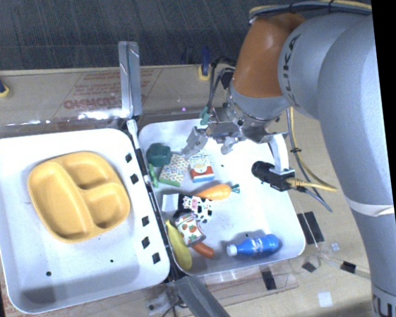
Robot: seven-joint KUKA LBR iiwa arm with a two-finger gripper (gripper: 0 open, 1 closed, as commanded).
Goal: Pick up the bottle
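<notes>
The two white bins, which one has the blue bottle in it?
The right bin: the blue bottle lies on its side near its front edge. The left bin holds a yellow divided plate.

Two bins sit side by side on the table (pixel 48 93). The left bin (pixel 27 280) holds a divided tray (pixel 78 195). In the right bin (pixel 283 215), the bottle (pixel 254 246) lies near the front edge, a carrot (pixel 213 193) behind it, a banana (pixel 179 246) to its left

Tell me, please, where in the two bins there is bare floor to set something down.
Left bin: a bare strip along its near edge, below the yellow tray. Right bin: a bare patch between the carrot and the blue bottle. Crowded along the divider, by the banana.
</notes>
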